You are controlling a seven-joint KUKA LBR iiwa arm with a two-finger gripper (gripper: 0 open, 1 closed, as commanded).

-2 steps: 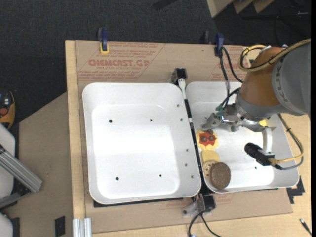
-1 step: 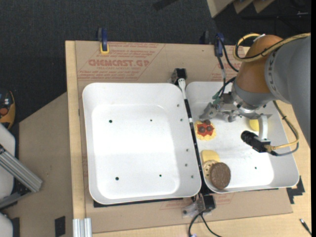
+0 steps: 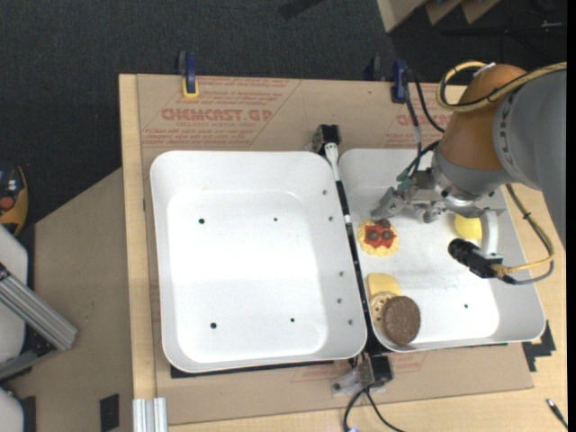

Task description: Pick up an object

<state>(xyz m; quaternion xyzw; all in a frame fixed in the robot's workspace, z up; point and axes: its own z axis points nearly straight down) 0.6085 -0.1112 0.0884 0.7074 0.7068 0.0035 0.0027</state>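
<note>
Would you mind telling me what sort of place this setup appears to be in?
Most likely a robotics lab test bench: a robot arm reaches over two white bins set on a board fixed with clamps, and cables trail across it.

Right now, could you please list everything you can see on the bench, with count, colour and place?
Left bin: one, white, left half of the board.
Right bin: one, white, right of it, edges touching.
Flower-shaped toy: one, yellow with red centre, right bin near its left wall.
Round disc: one, brown, right bin's near left corner.
Pale yellow piece: one, just behind the disc, touching it.
Yellow object: one, right bin, partly hidden under the wrist.
Clamps: two, blue, board's far edge.
Arm: one, grey with orange band, reaching from the right.
Gripper: one, metal, just above the flower-shaped toy.
</note>
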